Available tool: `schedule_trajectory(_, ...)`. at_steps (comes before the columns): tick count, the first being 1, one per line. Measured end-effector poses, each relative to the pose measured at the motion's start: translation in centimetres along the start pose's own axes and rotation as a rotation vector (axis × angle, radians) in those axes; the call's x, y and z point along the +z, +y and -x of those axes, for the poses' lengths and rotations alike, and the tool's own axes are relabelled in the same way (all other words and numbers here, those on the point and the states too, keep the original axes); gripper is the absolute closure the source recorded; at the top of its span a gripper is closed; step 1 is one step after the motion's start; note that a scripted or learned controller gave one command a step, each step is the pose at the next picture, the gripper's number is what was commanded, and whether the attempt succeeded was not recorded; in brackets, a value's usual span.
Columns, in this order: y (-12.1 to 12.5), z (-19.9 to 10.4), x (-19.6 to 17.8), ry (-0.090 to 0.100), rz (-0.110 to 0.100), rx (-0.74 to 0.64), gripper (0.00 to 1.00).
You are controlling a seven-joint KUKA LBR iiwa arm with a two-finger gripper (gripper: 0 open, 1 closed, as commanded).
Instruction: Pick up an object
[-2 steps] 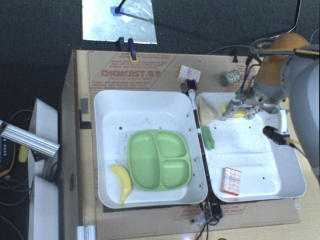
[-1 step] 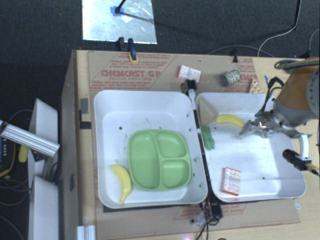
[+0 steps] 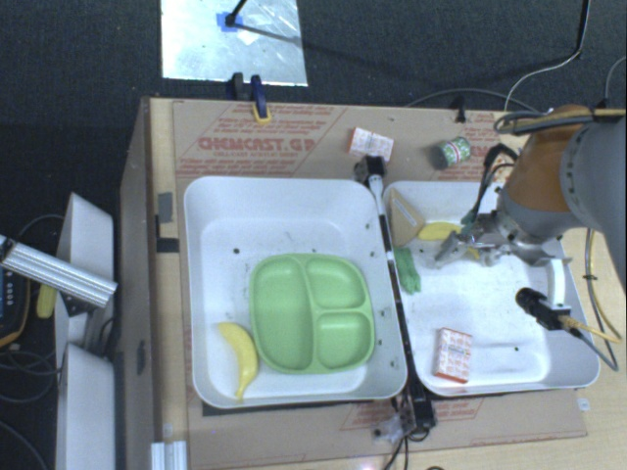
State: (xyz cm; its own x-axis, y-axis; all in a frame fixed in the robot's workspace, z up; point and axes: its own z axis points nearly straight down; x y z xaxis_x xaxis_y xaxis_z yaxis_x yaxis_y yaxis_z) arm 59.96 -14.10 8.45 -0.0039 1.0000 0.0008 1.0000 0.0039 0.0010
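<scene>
The gripper point(image 3: 460, 246) sits in the right bin point(image 3: 509, 365), and I cannot tell how it is set. A yellow thing point(image 3: 437, 230) lies at its 10 o'clock.

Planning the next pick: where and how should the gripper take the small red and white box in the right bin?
The small red and white box lies flat on the right bin floor, apart from other items. Probably best to descend from straight above and pinch across its narrower width, fingers on the two long edges. Its flat pose leaves little height to grab, so go low.
</scene>
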Motion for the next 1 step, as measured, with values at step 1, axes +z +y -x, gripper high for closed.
schedule_trajectory(1,6.41,2.30,0.39,0.003,-0.024,-0.003,0.00)
